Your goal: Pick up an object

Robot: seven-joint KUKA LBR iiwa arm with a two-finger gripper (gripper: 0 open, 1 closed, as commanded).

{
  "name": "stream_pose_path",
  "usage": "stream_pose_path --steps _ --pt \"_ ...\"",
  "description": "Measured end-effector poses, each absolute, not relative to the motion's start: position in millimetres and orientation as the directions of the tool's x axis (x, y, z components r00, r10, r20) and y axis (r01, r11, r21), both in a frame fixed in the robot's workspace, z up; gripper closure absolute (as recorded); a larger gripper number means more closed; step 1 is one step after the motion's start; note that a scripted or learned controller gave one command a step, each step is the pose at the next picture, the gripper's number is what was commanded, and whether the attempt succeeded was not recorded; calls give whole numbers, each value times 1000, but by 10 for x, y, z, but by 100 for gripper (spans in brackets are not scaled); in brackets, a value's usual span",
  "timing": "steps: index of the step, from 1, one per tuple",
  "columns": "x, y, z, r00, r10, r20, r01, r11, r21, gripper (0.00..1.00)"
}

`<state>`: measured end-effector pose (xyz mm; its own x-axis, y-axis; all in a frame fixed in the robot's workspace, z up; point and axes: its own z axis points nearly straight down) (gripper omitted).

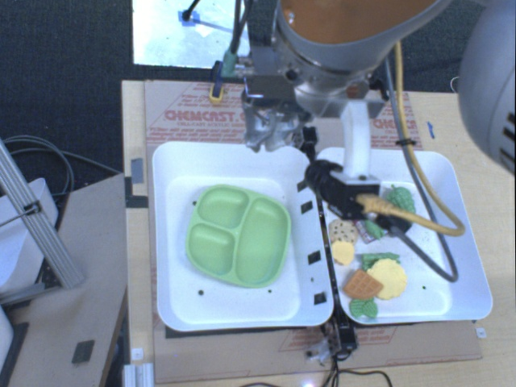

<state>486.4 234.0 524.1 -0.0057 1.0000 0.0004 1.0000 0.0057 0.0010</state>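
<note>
Over left bin's [172, 176] far rim hung the gripper [270, 131], grip state untellable; likely approach step; next needed descent onto green plate [239, 234].

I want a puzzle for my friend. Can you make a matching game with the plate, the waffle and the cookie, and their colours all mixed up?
Things:
1. plate
2. waffle
3. cookie

Colours:
A. pale with dark dots
B. green
C. orange-brown

Right pairs: 1-B, 2-C, 3-A.
</note>
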Motion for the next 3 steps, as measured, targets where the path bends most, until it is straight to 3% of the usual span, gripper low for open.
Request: stream_pose_path --steps 1,2,3 --pt "4849 2338 3462 -1 1000 -7 1000 1 -15 100" --pt "4874 2009 4996 2 1000 8 1000 -2 19 100" --pt "4856 2355 3242 -5 1000 -6 1000 5 -15 100"
